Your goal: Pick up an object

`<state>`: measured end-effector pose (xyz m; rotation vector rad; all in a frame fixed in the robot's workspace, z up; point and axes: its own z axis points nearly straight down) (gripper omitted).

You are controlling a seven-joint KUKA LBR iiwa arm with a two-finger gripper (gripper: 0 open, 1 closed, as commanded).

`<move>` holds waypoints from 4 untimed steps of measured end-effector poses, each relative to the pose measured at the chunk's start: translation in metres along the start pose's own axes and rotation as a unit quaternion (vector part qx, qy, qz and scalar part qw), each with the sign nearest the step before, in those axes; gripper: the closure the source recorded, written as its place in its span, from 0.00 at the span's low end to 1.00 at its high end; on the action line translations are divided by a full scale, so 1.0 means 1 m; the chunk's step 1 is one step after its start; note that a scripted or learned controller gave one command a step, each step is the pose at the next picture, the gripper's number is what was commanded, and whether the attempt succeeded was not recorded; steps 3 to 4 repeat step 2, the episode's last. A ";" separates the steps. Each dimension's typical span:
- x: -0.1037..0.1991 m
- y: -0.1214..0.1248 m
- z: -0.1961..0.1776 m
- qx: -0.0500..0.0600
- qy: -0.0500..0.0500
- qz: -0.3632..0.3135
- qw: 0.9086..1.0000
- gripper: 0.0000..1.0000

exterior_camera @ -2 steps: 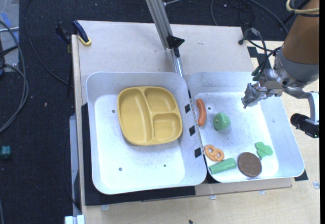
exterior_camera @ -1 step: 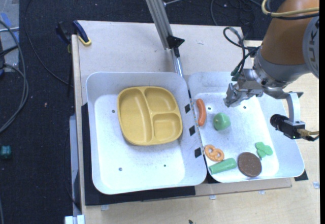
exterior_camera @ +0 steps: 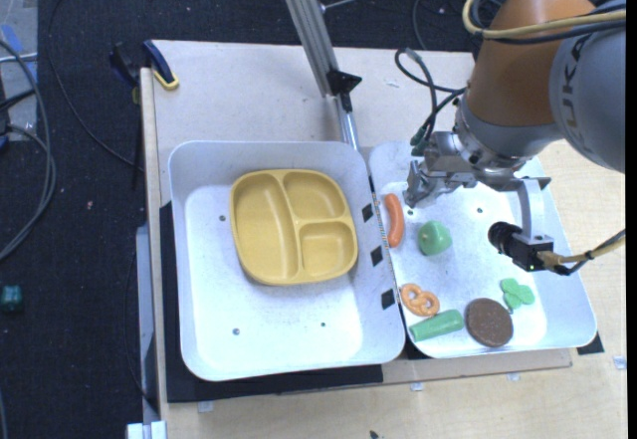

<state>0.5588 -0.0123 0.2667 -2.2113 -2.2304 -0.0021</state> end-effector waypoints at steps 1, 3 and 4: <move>0.044 0.007 0.021 0.002 0.000 0.001 1.000 1.00; 0.096 -0.001 0.040 0.002 0.000 0.000 1.000 1.00; 0.096 -0.001 0.040 0.002 0.000 0.000 1.000 1.00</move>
